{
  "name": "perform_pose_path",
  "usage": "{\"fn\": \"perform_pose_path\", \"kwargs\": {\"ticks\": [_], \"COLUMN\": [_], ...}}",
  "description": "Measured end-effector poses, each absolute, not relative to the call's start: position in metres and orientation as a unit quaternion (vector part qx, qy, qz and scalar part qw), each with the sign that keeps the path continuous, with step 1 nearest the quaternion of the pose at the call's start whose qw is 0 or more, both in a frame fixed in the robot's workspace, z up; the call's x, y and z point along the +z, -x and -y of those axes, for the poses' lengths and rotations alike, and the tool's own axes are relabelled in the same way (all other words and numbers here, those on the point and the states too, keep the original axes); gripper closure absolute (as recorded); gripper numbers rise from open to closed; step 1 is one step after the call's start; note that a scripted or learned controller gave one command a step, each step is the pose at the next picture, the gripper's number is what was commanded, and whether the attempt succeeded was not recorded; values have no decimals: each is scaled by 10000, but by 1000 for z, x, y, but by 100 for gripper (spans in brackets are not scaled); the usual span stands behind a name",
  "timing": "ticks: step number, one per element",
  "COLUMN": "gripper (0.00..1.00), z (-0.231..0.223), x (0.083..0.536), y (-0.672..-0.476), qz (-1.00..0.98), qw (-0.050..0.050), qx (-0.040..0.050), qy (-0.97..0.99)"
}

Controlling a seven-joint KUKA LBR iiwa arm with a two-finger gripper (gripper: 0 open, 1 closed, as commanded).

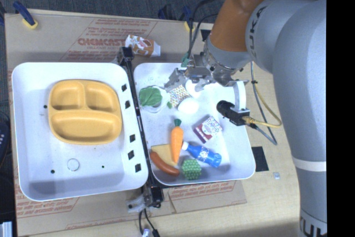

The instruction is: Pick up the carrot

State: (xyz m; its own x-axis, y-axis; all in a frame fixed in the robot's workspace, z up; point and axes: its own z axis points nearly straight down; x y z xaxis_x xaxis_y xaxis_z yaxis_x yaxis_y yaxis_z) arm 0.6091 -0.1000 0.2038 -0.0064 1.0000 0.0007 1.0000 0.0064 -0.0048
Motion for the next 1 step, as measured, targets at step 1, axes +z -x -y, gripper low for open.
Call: {"fn": "perform_pose_path", "kwargs": {"ticks": [1], "gripper": [0], "z": [100], "x": [113], "y": [-560], "qz": [7474], "qw": [24], "qx": [19], "qy": [6643]}}
